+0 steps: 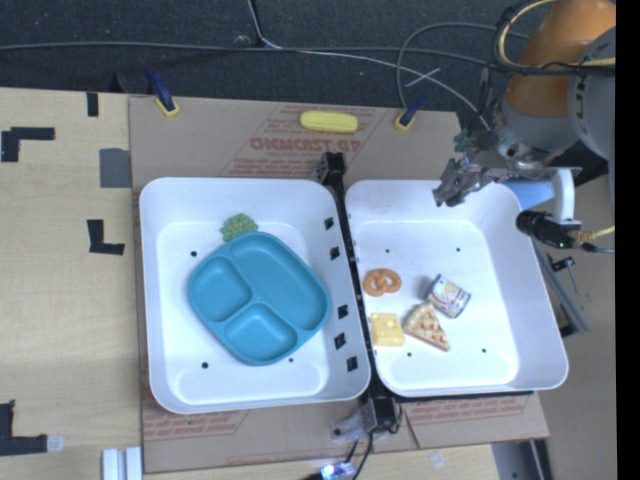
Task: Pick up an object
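Hovering over the far right corner of the right shallow white bin (520,268), hand (452,190) with finger state impossible to tell, well apart from the small silver can (449,295) lying tilted nearer the camera beside a pizza-slice toy (427,328).

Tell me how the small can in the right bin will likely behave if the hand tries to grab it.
The small can lies tilted on its side, so it may roll when nudged. Its rounded, seemingly smooth wall could slip between fingers. It sits close to the pizza slice, which a grasp might bump. It is probably rigid and light.
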You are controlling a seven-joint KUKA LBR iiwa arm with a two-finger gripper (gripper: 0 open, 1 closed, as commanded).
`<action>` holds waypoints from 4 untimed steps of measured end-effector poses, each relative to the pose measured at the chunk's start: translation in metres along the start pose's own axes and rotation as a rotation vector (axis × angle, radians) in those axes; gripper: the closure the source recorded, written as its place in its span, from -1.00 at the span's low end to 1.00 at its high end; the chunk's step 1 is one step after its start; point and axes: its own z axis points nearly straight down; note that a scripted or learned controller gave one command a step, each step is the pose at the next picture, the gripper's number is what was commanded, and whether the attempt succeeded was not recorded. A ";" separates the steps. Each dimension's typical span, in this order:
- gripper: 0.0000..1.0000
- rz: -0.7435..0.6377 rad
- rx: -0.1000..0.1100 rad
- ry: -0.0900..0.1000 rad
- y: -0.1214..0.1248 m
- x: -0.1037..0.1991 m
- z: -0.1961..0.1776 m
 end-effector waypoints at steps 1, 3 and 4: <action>1.00 0.002 0.002 -0.002 -0.003 0.055 0.012; 1.00 0.001 0.002 -0.001 -0.022 0.163 0.000; 1.00 0.002 0.001 -0.002 -0.016 0.216 0.012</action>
